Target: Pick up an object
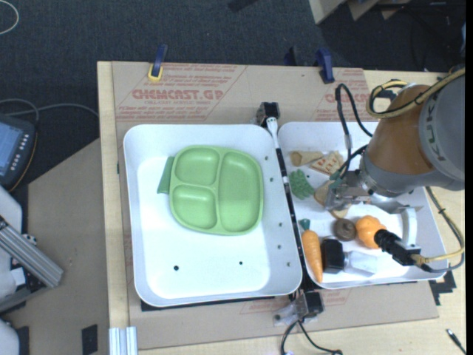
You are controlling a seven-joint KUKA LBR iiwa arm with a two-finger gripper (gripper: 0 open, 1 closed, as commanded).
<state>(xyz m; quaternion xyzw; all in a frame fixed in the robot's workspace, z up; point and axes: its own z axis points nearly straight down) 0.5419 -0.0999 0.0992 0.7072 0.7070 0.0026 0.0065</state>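
Dark carpet round the worktop [222, 83]; tool [341, 195] down among clutter in its bin [310, 133], grip state unclear, nothing visibly lifted yet: orange ball [366, 230] just right-below, carrot [312, 252] lower left, green plate [217, 189] far left.

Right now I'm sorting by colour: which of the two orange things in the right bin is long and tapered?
The carrot, lying by the right bin's left wall near the front. The other, the round orange fruit, sits farther right.
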